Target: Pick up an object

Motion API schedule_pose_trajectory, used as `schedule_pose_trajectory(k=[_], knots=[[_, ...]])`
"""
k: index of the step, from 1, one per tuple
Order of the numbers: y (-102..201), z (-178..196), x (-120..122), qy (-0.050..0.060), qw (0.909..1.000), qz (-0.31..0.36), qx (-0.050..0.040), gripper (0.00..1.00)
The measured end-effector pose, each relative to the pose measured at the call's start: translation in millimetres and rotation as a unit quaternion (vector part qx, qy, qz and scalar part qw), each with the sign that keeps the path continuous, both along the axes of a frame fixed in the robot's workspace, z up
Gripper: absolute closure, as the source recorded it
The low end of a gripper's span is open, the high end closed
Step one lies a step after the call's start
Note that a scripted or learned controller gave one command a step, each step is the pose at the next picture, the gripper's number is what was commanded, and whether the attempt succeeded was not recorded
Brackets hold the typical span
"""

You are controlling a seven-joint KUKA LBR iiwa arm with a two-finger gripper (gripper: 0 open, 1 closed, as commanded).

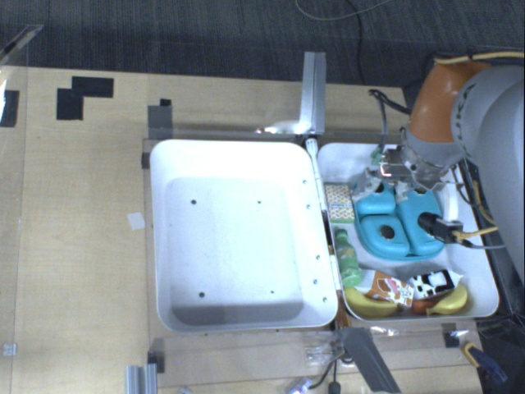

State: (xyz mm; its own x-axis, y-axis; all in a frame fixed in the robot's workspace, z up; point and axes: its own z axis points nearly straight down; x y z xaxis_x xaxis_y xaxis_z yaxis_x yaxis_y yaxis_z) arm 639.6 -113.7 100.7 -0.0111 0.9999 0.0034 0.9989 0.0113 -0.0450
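Objects (399,228) in right bin (489,298), beside left bin (238,158)

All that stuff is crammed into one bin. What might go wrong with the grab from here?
Two risks, as I judge them. The gripper sits at the top edge of the blue object, which looks broad and rounded, so the fingers may slip off it. The right bin is crowded: the banana and the packet lie close by, so a miss could shove or snag them.
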Motion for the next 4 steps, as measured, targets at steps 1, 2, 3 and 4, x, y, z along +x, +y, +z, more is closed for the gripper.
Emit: schedule_pose_trajectory(k=[1, 2, 3, 4], knots=[[60, 86, -16, -0.026, 0.9997, -0.002, -0.0015, 1.0], [36, 105, -44, -0.026, 0.9889, 0.146, 0.0011, 1.0], [35, 127, -37, -0.026, 0.9657, 0.258, 0.003, 1.0], [66, 140, -5, -0.026, 0.9267, 0.375, 0.0052, 1.0]])
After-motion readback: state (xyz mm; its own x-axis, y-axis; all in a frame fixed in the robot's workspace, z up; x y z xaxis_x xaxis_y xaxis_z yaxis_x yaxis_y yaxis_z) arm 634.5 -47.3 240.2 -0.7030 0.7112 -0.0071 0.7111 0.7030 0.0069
